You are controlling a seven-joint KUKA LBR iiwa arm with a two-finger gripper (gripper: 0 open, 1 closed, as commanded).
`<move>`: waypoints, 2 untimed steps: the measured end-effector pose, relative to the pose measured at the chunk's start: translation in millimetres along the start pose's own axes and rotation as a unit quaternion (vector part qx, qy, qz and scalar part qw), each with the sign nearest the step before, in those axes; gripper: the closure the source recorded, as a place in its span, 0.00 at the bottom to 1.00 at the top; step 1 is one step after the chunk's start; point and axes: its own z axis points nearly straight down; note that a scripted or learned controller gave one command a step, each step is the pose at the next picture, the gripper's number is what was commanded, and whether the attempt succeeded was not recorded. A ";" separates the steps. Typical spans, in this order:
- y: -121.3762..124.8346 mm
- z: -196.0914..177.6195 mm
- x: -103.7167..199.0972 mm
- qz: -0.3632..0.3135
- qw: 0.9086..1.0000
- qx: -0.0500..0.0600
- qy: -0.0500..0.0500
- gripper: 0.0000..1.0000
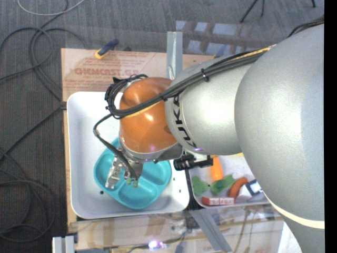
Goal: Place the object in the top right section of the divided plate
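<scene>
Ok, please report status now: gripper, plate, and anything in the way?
Gripper low over teal divided plate in left bin. Fingers' state unclear. Toy foods lie in right bin.

- Dark grey ribbed carpet floor (105, 15) lies above and left of the gripper.
- Black cables (31, 51) loop across it.
- A brown printed cardboard sheet (100, 73) covers the worktop.

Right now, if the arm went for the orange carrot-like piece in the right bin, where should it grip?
Probably across the middle of the carrot-like piece, from above, closing on its long sides: it looks narrow and elongated. The arm hides its upper end, so only the lower part can be judged.
</scene>
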 end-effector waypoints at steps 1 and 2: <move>28.2 65.2 2.4 0.194 0.981 -0.009 -0.005 1.00; 31.9 -75.6 -63.4 0.091 0.996 0.000 -0.002 1.00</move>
